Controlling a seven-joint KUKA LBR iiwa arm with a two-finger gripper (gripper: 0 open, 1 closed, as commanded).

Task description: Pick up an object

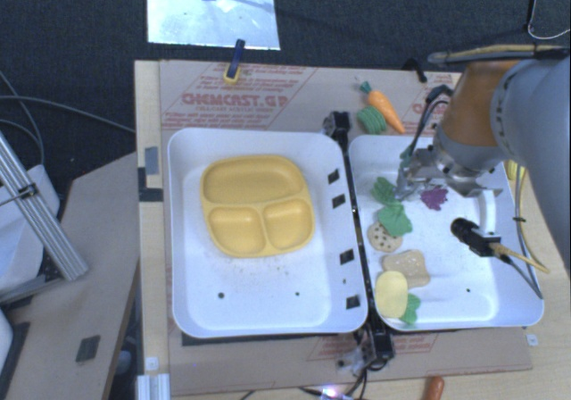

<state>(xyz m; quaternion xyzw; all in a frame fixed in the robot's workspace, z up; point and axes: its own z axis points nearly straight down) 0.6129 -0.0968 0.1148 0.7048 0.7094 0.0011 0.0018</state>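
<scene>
the pincer [404,186] stood low over the right bin [500,300], in its upper half and near its left wall. it sat at the end of the grey arm [526,112] with the orange band, which reached in from the right. whether the pincer was wide or narrow could not be told from this angle, and nothing was seen held in it.

the upper green leaf [384,190], a small toy piece, lay just beside the pincer, on its left and a little lower. it was so close that it could not be decided if they touched. the lower green leaf [396,220] lay near, just below the first one. a purple toy piece [434,199] lay on the other side of the pincer, just beside it toward the right.

further down in the same bin lay a round cookie [384,237] with dark dots, then a slice of toy bread [409,267]. below it was a pale yellow oval piece [391,293] with a small green piece [411,308] touching its lower right side. these last three were well apart from the pincer.

the left bin [268,309] held a yellow divided plate [257,204] with three compartments. on the worktop [294,90], above the right bin and outside of it, lay a toy carrot [384,104] and just beside it a green toy piece [371,120]. a small blue and yellow object [235,62] lay at the far edge of the worktop.
</scene>
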